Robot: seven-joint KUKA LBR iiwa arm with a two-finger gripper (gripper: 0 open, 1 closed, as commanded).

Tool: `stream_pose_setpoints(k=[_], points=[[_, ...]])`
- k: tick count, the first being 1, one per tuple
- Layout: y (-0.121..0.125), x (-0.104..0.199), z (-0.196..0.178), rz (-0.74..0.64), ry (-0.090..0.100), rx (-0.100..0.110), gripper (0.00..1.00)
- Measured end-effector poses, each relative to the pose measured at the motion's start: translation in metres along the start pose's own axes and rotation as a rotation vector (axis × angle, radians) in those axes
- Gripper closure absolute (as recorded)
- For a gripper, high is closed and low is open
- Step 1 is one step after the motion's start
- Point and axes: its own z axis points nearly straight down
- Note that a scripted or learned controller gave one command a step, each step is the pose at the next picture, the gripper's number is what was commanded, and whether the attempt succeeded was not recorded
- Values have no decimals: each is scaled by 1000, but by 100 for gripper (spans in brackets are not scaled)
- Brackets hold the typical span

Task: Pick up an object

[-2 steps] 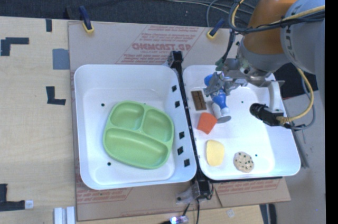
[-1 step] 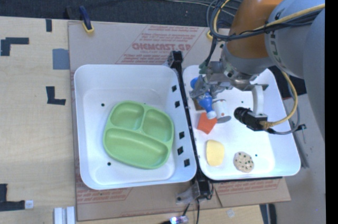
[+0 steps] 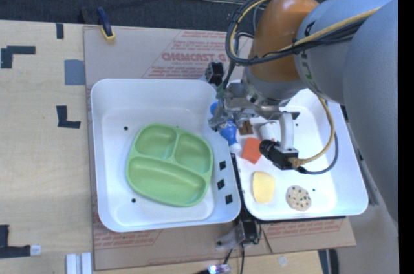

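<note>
My gripper (image 3: pixel 228 116) hangs low over the left side of the right bin (image 3: pixel 343 201), close to the wall shared with the left bin. Directly under it I see a small blue object (image 3: pixel 228 133), partly hidden by the gripper body; whether it is held is unclear. An orange block (image 3: pixel 250 151) lies just to the right of the blue one. Further forward lie a pale yellow piece (image 3: pixel 262 187) and a round speckled cookie (image 3: pixel 298 198). The grey arm with its orange band (image 3: pixel 284 33) covers the back of the right bin.
A green divided plate (image 3: pixel 171 164) lies in the left bin (image 3: pixel 103 105). Black cables and a hose (image 3: pixel 310 166) loop from the wrist over the right bin. Both bins rest on a cardboard sheet (image 3: pixel 155 50) on the wooden bench.
</note>
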Motion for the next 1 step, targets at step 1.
stream_pose_setpoints(k=[1], points=[[-1,55,8,-1,0,0,100]])
